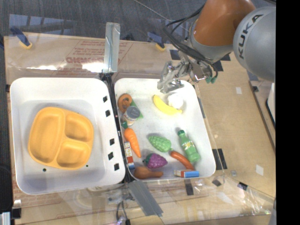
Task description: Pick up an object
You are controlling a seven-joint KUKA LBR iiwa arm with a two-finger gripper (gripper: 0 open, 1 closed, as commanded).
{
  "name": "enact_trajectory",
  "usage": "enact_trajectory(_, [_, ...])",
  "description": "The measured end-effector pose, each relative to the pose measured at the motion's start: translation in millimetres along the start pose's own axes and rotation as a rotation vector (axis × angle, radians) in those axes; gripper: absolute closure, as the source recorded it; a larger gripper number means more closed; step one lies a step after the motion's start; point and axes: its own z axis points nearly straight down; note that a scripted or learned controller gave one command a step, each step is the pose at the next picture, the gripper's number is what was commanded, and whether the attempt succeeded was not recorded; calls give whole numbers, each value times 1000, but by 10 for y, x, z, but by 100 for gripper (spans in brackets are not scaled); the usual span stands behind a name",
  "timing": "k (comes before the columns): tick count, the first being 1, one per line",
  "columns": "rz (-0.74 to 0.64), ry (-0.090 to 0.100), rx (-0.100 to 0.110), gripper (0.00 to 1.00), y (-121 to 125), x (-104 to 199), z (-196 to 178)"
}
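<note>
- Arm [234, 22] reaches in from 2 o'clock, its orange band above the right bin's far rim.
- Left bin [18, 125] holds a yellow divided tray [61, 137].
- Right bin [199, 121] holds toy food: banana [165, 105] at 12 o'clock, carrot [132, 142] at 9, green bottle [188, 146] at 4, grapes [156, 161] at 6.
- Claw [169, 82] hangs over the bin's 12 o'clock rim, just beside the banana; I cannot tell how it stands.

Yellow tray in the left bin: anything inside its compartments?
The yellow tray has three compartments, all bare yellow plastic. It lies flat in the left bin, so the bin floor beneath it is covered.
</note>
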Motion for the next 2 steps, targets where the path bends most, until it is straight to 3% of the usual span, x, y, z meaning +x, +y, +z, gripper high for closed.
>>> enact_trajectory(1, [-294, 9, -6, 100, -606, 262, 686])
enact_trajectory(2, [-140, 1, 0, 100, -634, 162, 171])
